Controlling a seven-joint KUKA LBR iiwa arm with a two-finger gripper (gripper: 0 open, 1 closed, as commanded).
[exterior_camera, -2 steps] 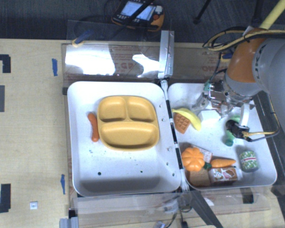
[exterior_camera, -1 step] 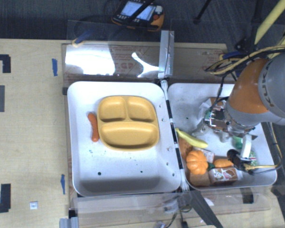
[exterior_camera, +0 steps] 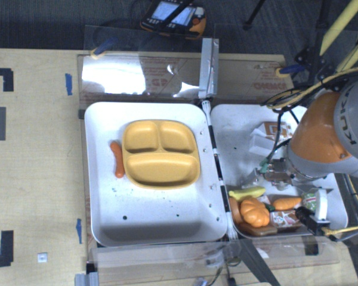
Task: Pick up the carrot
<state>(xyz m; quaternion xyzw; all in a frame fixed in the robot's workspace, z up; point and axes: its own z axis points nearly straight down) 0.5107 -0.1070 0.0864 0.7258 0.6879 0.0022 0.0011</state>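
Carrot (exterior_camera: 117, 159) in left bin, beside yellow tray (exterior_camera: 161, 153), well apart from jaws (exterior_camera: 274, 174)

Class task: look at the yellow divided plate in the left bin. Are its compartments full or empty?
Empty. All three compartments of the yellow plate show bare yellow surface; the carrot lies beside it, on the bin floor.

Orange carrot (exterior_camera: 117, 159), yellow divided plate (exterior_camera: 161, 152), white bins (exterior_camera: 101, 207)
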